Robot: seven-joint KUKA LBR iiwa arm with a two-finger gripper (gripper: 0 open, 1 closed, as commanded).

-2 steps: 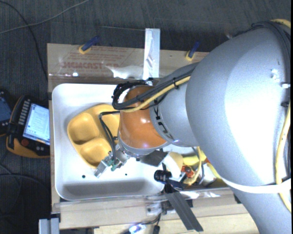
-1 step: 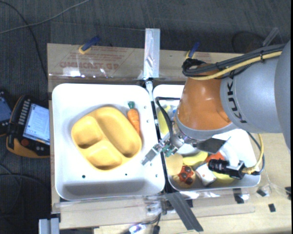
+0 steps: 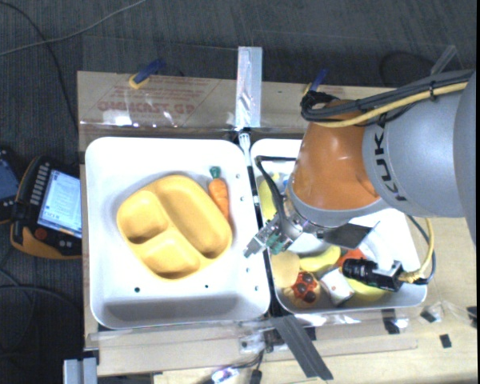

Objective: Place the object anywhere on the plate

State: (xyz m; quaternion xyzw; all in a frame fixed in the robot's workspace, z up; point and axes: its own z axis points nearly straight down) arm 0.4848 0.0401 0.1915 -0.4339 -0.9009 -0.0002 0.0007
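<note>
Plate [image 3: 174, 225]: a yellow divided plate lay in the left bin [image 3: 104, 214], filling most of its floor, tilted so its long side ran from upper right to lower left.
Carrot [image 3: 218, 195]: a small orange toy carrot with a green top lay in the left bin, touching the plate's upper right rim, near the wall between the bins.
Arm [image 3: 384, 158]: grey with an orange band, it reached in from the right and covered most of the right bin [image 3: 412, 294].
Gripper [image 3: 266, 241]: it hung low at the dividing wall, just inside the right bin's left edge; whether its tips were apart or together could not be told, and nothing was seen between them.
Right bin contents: a yellow banana-like piece [image 3: 324, 256], a small red-orange item [image 3: 305, 286] and a white piece [image 3: 337, 287] lay near the front wall, below the arm.
Worktop [image 3: 168, 98]: brown board behind the bins, with a blue clip [image 3: 146, 73] at its back edge.
</note>
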